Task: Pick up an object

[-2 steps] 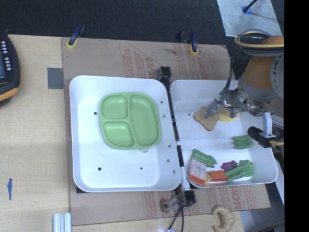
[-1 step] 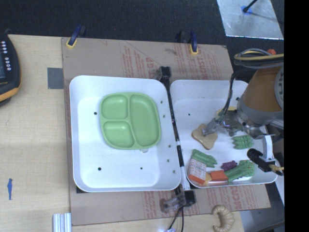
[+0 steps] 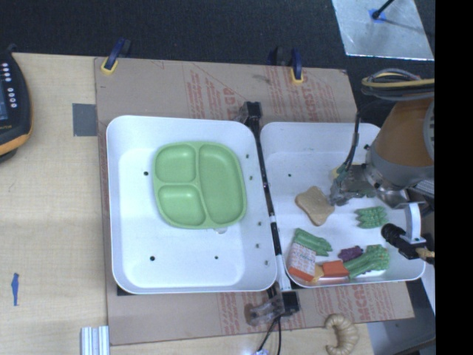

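The right white bin (image 3: 295, 143) holds several toy foods. A tan bread-like piece (image 3: 315, 205) lies near its middle. Along the bin's front sit a green pod (image 3: 311, 239), a red and white packet (image 3: 301, 258), an orange piece (image 3: 334, 269), a purple piece (image 3: 350, 253) and a green leafy piece (image 3: 374, 259). Another green piece (image 3: 370, 216) lies at the right. My gripper (image 3: 341, 191) hangs low over the bin, just right of the tan piece and close to it. The arm's grey and orange wrist (image 3: 403, 143) rises behind it.
The left white bin (image 3: 133, 265) holds a green divided plate (image 3: 199, 184). A black divider with clips (image 3: 264, 198) runs between the bins. A tan curled object (image 3: 341, 333) lies on the bench in front of the right bin. A black and orange pendant (image 3: 11, 102) sits far left.
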Tool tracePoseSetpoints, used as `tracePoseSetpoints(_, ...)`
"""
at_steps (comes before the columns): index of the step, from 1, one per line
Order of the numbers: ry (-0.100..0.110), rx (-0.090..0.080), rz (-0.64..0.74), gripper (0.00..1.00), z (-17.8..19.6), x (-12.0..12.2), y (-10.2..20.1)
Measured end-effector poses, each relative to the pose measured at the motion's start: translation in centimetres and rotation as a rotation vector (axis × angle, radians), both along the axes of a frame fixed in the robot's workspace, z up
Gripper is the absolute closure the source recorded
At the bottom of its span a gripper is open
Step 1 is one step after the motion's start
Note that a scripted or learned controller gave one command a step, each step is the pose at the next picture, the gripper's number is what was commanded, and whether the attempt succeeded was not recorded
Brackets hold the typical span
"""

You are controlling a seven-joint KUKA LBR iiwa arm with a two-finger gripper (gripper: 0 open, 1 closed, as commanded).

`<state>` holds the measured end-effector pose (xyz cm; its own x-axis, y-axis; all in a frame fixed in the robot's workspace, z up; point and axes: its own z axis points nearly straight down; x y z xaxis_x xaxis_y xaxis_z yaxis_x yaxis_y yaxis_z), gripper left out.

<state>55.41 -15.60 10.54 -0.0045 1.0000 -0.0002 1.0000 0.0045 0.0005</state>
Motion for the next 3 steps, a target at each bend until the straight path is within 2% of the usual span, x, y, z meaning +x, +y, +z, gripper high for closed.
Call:
tracePoseSetpoints(1,0.008,0.001,-0.003,1.00,0.2,-2.2,0.8)
tracePoseSetpoints(2,0.005,0.001,-0.003,0.00,0.2,-2.1,0.7)
tracePoseSetpoints(3,-0.002,-0.003,0.005,0.00,-1.3,0.8,5.9)
